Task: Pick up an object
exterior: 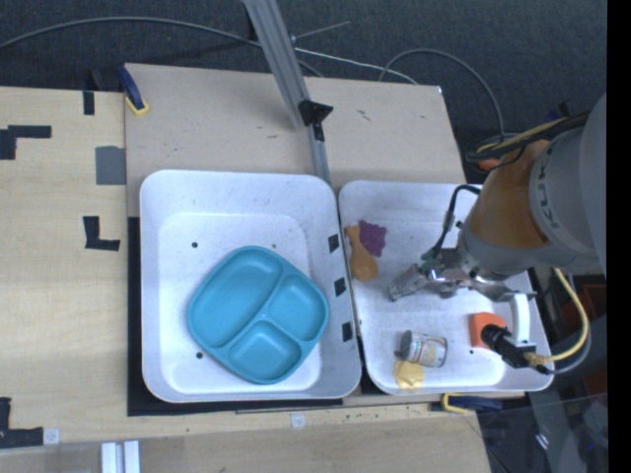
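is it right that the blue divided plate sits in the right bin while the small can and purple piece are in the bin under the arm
Not quite. The camera view shows the blue divided plate in the left bin, not the right one. The rest holds: the small can and the purple piece lie in the right bin, under the arm.

Glossy, seemingly plastic blue tray (pixel 258 312)
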Tool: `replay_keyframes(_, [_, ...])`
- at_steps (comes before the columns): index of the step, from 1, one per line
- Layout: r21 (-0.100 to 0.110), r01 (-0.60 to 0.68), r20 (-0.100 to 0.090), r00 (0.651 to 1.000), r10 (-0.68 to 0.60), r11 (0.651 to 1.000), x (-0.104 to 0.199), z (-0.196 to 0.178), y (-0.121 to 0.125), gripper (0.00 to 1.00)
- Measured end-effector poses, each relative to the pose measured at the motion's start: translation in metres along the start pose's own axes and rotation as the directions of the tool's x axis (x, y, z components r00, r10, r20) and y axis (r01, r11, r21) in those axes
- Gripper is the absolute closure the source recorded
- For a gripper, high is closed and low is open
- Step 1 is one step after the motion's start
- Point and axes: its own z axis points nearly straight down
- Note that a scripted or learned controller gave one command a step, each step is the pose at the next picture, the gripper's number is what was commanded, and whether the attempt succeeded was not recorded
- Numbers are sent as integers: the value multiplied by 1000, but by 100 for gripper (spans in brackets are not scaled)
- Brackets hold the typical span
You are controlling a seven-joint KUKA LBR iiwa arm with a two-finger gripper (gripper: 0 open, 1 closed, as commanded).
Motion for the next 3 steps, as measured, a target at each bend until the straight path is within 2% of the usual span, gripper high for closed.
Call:
replay_keyframes(1, [0,1,-2,1000,-1,1000,1,-11,0,100])
replay_keyframes(3, [-3,0,-1,1000,0,1000,-7,-98,-3,100])
